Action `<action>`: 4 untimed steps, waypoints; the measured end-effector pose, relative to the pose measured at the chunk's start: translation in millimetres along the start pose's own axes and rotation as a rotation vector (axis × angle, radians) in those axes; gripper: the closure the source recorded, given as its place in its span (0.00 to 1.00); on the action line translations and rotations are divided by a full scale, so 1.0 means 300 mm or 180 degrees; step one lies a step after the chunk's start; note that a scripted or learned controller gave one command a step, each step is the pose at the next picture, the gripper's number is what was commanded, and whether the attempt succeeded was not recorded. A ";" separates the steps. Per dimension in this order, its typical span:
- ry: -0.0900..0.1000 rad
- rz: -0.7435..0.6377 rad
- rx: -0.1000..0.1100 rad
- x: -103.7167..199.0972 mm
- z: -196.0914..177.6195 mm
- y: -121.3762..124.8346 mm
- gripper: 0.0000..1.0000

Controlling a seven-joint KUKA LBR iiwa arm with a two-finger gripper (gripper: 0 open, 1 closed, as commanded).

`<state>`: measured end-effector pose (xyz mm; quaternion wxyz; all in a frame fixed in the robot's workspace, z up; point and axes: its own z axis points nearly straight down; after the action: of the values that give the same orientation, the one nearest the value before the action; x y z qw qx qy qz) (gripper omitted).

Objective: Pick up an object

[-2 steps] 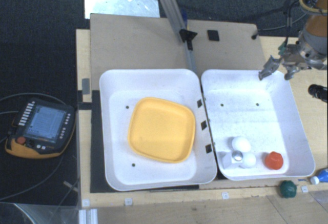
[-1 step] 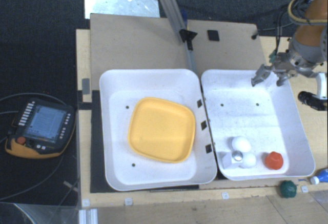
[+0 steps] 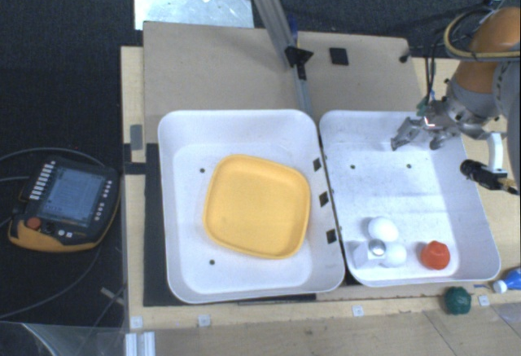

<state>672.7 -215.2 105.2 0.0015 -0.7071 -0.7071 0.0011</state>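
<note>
My gripper [image 3: 419,139] hangs over the far right part of the right bin [image 3: 407,183], its two fingers spread apart with nothing between them. Well away from it, at the bin's near edge, lie a white rounded object [image 3: 383,230] with a small metallic piece beside it, and a red object [image 3: 436,255] to its right. A yellow square plate [image 3: 256,205] rests in the middle of the left bin [image 3: 183,183].
A green ball [image 3: 457,300] and a small blue item [image 3: 509,283] sit on the bench outside the right bin's near right corner. A teach pendant [image 3: 61,199] lies on the floor to the left. A metal pole [image 3: 273,0] slants in from the far side.
</note>
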 end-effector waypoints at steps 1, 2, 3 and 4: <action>-0.0003 -0.0004 -0.0013 0.001 0.050 0.001 0.00; -0.0006 -0.0007 -0.0017 0.000 0.013 0.003 1.00; -0.0006 -0.0005 -0.0027 0.019 -0.139 -0.002 1.00; -0.0008 -0.0002 -0.0031 -0.009 -0.338 0.002 1.00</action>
<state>673.5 -217.9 206.5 -0.0028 -0.7069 -0.7073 -0.0015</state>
